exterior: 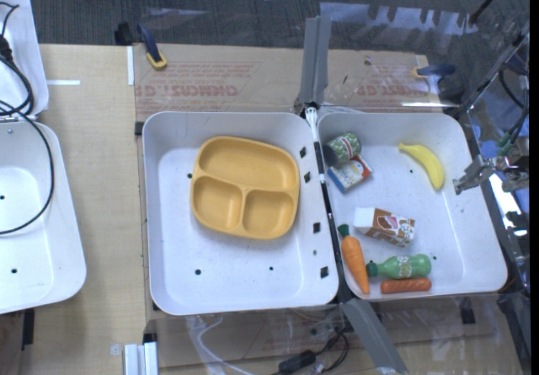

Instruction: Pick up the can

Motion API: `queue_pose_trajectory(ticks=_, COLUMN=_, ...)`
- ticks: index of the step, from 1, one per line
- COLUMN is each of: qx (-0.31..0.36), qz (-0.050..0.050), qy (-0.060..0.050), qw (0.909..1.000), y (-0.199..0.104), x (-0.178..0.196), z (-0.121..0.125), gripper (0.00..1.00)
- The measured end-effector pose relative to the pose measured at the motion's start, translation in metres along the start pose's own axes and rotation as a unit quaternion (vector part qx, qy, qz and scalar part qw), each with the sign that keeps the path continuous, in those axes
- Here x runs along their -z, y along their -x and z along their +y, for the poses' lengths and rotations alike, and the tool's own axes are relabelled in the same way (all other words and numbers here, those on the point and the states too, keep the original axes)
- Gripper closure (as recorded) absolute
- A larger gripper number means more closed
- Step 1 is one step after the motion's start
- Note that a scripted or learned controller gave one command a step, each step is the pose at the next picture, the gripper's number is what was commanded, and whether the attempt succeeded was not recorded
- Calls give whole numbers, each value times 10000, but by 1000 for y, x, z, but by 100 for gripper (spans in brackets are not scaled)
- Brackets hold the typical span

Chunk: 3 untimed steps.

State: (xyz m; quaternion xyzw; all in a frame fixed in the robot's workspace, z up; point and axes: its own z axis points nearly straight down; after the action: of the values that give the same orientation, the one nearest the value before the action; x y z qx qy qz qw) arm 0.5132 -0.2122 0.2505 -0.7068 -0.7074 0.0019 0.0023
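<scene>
One can lies well left of the gripper, whose state is unclear.

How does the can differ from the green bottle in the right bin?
The can is short and squat, near the bin's far left corner; the green bottle is longer with a narrow neck, near the front edge. The bottle lies on its side beside carrots; the can's pose is unclear. Both are green.

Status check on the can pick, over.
Gripper at right bin's right edge, holding nothing. Can on its side, far-left corner, untouched. Small carton touching the can's near side.
</scene>
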Motion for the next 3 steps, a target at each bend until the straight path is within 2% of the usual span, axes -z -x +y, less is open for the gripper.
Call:
queue_pose_trajectory(ticks=1, qx=-103, qz=8, qy=-7, qw=9999, y=-60, x=-114, z=-35, gripper=0)
queue_pose_trajectory(ticks=2, qx=-1382, qz=4, qy=76, qw=9904, y=-113, x=-142, z=18, gripper=0)
queue_pose_trajectory(ticks=3, qx=-1660, qz=-11, qy=7, qw=9861, y=-65, x=-161, z=113, gripper=0)
